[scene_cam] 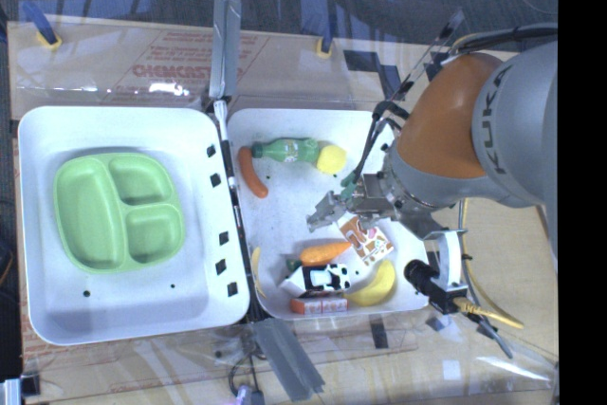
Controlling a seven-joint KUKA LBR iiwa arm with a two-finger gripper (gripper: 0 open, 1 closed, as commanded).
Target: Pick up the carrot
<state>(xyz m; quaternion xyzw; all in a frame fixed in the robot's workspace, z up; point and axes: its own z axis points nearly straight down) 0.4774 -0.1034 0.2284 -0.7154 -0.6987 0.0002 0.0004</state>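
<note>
One carrot lies nearly level across the right bin, tip pointing left; the tool hangs just above, grip state unclear.

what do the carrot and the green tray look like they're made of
Carrot: probably molded plastic, a toy; its orange surface is smooth and even with a faint sheen, unlike a real root. Green tray: likely hard plastic with a semi-matte finish; its colour is uniform, its three compartments have rounded molded edges, and it shows soft highlights.
</note>
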